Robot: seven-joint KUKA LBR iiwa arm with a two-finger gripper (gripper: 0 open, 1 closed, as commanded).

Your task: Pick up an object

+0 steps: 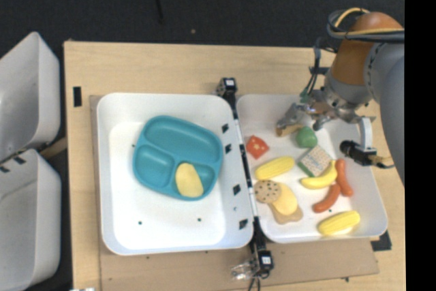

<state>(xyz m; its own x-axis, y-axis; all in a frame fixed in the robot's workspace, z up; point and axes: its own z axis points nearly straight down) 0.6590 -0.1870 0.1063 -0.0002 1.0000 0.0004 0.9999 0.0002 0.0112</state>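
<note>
Our gripper (304,120) hovers with fingers apart over a small green toy (306,138), likely light, rigid and slippery, best pinched across its middle.

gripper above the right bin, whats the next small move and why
Probably lower straight down. The gripper hovers open just above the small round green toy in the right white bin, holding nothing, so a short descent would likely bring the fingers around it.

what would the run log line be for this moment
arm: over right bin | gripper: above green object, grasp unconfirmed | left bin: teal plate with yellow item | pick: not done
</note>
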